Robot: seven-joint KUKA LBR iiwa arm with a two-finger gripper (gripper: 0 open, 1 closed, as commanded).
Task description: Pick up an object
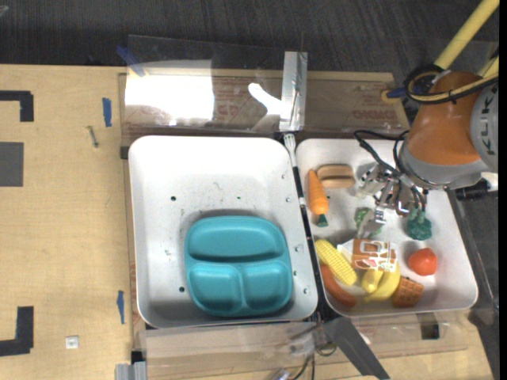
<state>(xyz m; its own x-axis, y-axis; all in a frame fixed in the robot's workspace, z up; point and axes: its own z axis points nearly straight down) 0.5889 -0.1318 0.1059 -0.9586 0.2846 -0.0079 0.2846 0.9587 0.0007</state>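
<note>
The right white bin (463,248) holds toy foods: an orange carrot (318,196), a bread roll (335,176), a yellow corn cob (336,261), a banana (382,283), a small orange-and-white carton (372,253), a red tomato (423,260), a green broccoli piece (419,228) and a waffle-like piece (407,292). My gripper (377,214) hangs low over the middle of this bin, just above the carton and beside a small green item (362,214). The orange-banded wrist (447,133) stands over the bin's far right corner.
A teal divided tray (237,265) lies in the front half of the left white bin (158,180). A clear plastic sheet and a metal bracket (294,89) stand behind the bins. Cables run near the wrist.
</note>
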